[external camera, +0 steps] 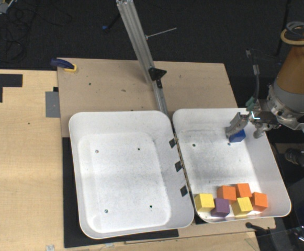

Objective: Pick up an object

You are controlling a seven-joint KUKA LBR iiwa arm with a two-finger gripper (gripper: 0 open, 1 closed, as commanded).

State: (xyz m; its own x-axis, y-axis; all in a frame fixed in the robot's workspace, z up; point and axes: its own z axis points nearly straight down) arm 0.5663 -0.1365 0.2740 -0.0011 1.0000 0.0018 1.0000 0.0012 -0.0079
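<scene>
Pale wood bench against dark room; two white bins, left bin, right bin with yellow, orange, purple blocks clustered at near edge; gripper above far right corner, blue block just below grey fingers, grip state unclear.

This is a robotics lab. A plywood table carries two white bins, with an aluminium rail (clamped upright) and loose cables behind.
</scene>
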